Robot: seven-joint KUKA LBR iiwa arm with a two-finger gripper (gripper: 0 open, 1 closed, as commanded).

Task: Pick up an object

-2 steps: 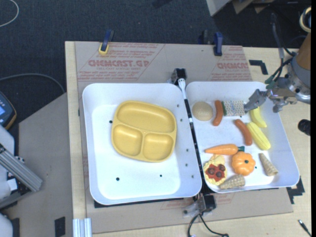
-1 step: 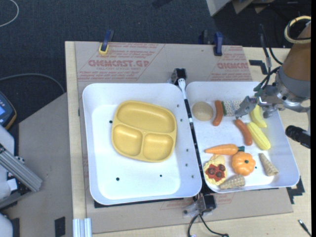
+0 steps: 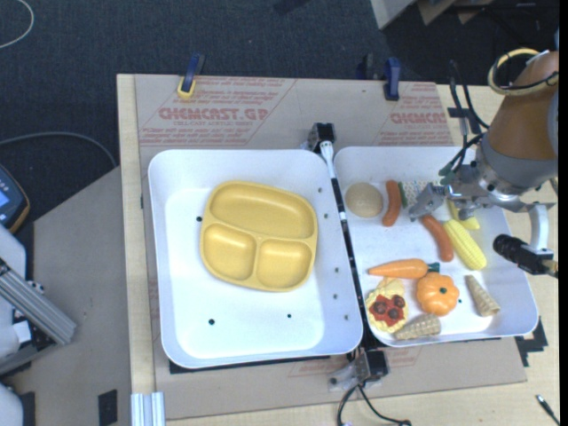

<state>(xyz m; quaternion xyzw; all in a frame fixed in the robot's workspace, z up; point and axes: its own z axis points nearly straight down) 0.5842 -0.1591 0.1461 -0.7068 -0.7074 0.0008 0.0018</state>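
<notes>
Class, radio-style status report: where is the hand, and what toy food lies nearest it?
Hand low over right bin, upper part. Sausage and corn cob just beneath. Nothing seen held. Items crowded close.

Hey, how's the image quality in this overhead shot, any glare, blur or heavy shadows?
Camera view: lighting is even and soft, with faint shadows under the yellow plate; mild sheen on the left bin, nothing blown out; toy food such as the pumpkin is sharp; the end effector looks slightly soft; bench edges show slight slant perspective.

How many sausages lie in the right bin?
2: one sausage stands lengthwise beside the bun; the other sausage lies slantwise against the corn cob. The arm may hide more.
</notes>
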